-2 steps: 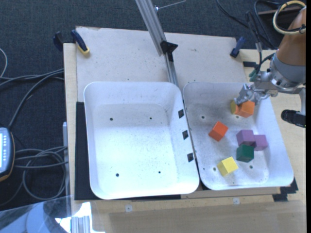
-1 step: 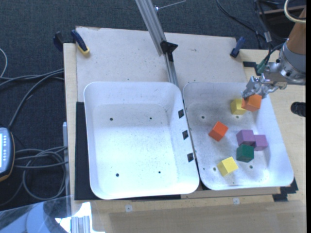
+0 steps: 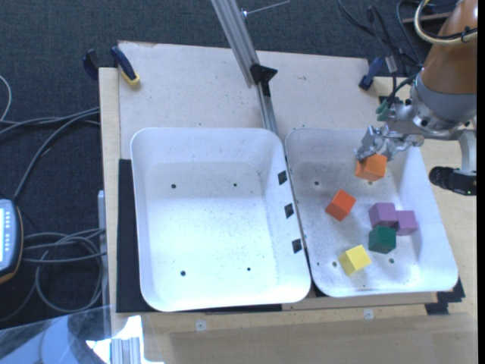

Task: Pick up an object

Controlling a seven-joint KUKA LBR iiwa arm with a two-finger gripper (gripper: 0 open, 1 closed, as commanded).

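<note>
we see the arm reaching in from the right over the right bin, its orange band above the wrist. the gripper hangs above the bin's far part, and an orange block sits between its fingers, so the fingers are closed on that block. the block appears lifted a little off the bin floor, tilted, near the far wall.

below it in the same bin lie the other blocks: a second orange cube towards the middle, a purple piece near the right wall, a green cube touching the purple one on its near side, and a yellow cube closest to the near rim.

the left bin stands just beside the right one on the pale surface. a metal pole slants across the surface's far side.
</note>
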